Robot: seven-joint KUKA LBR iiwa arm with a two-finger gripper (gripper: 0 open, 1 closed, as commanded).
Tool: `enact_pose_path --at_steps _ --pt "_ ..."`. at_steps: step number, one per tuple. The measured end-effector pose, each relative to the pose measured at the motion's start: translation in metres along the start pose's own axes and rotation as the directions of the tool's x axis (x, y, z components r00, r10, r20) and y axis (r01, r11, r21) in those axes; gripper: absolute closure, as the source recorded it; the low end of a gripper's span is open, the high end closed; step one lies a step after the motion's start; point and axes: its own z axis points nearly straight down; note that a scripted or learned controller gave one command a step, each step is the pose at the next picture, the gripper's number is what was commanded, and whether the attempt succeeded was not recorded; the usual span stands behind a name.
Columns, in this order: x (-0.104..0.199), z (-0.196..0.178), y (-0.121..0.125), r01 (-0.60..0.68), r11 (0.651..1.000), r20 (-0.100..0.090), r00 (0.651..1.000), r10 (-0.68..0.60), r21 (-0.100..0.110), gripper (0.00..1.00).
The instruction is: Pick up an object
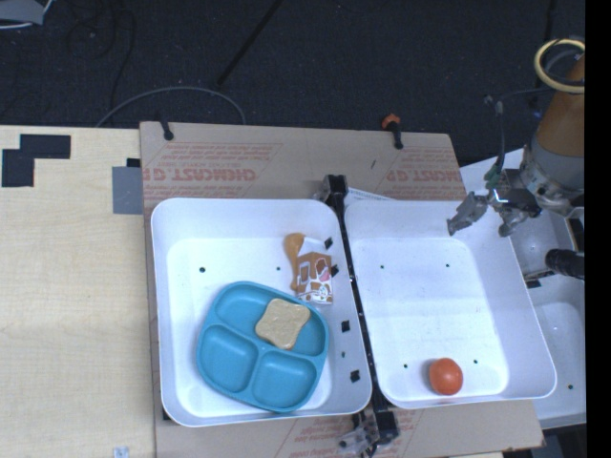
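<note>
Claw (pixel 489 214) with fingers spread, clutching nothing, above right bin's (pixel 410 227) far corner; arm (pixel 558 127) cropped at frame edge.

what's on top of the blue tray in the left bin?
A tan bread-like slice lies on the blue divided tray, across its upper compartments. The tray surface under the slice is covered, so anything beneath it cannot be seen.

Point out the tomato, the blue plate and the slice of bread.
tomato (pixel 445 377), camera view, middle of its red skin.
blue plate (pixel 221 347), camera view, floor of its left compartment.
slice of bread (pixel 283 323), camera view, centre of its top face.
</note>
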Motion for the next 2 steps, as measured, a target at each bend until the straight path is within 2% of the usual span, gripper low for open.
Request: enact_pose_path --at_steps 1,2 --pt "0.0 -0.008 0.003 0.002 1.0 0.003 1.0 -0.002 -0.013 0.0" --pt "0.006 0.036 0.0 0.003 1.0 0.002 1.0 -0.003 -0.009 0.0"
